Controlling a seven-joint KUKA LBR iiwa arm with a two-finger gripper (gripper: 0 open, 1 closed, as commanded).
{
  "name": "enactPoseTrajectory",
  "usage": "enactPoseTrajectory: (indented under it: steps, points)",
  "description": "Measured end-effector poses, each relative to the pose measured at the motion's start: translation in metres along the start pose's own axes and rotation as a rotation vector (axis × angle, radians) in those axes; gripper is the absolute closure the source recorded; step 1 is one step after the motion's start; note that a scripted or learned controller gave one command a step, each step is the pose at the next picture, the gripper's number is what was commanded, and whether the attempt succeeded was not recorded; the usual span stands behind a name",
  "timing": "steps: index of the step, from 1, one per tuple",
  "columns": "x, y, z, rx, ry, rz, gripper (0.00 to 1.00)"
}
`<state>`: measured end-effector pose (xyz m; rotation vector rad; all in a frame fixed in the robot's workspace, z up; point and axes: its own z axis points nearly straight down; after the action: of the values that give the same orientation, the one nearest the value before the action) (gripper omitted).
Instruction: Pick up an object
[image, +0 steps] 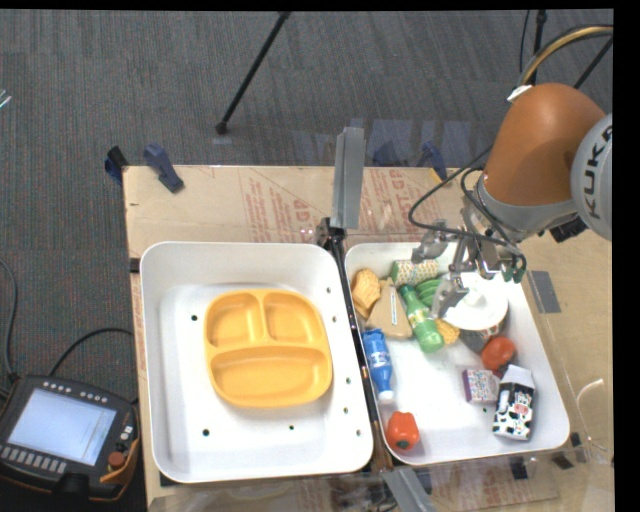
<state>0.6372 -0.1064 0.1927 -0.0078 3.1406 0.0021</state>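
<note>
Nothing is picked up yet. The gripper (452, 290) hangs low over the far side of the right bin (553, 385), above the green bottle (421, 318); I cannot tell its state.

Grey arm (600, 170) with an orange dome, dark lettering (apparently "KUK"), black cables looping at the wrist.

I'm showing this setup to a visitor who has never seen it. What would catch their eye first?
Probably the bright yellow divided plate, lying alone in the left bin. Next comes the arm's big orange band at upper right, with the gripper hanging over the crowded right bin, where a green bottle, a blue bottle and a cow-patterned carton lie among other small toys.
</note>
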Motion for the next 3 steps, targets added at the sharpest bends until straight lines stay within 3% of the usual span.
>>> enactPoseTrajectory:
  steps: [1,2,3]
  points:
    - [-0.004,0.011,0.102,0.0,-0.004,-0.08,0.0]
    - [0.011,-0.057,0.104,0.0,-0.002,-0.197,0.0]
    - [-0.008,-0.006,0.105,0.0,-0.003,-0.327,0.0]
